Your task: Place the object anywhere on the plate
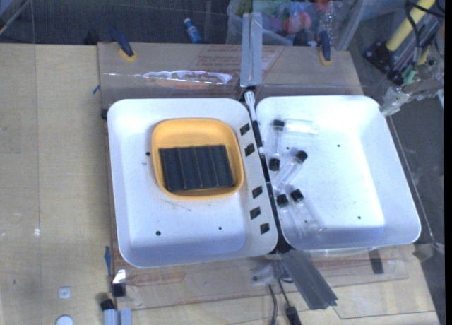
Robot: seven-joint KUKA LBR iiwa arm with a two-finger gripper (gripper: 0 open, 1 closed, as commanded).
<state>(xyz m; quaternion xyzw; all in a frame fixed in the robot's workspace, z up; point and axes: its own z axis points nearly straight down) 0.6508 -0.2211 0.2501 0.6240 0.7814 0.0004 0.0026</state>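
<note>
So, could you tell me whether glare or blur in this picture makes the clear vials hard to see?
In the camera view, the right bin is brightly lit and washed out, so the clear vials nearly vanish against it; mainly their black caps stand out. The yellow plate and dark block in the left bin read sharply. The whole frame is slightly soft, with glare on tape behind the bins.

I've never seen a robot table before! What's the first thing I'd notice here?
The bright yellow plate in the left white bin jumps out, with a dark ridged block lying on it. In the right bin, little clear vials with black caps lie scattered near the divider.
</note>
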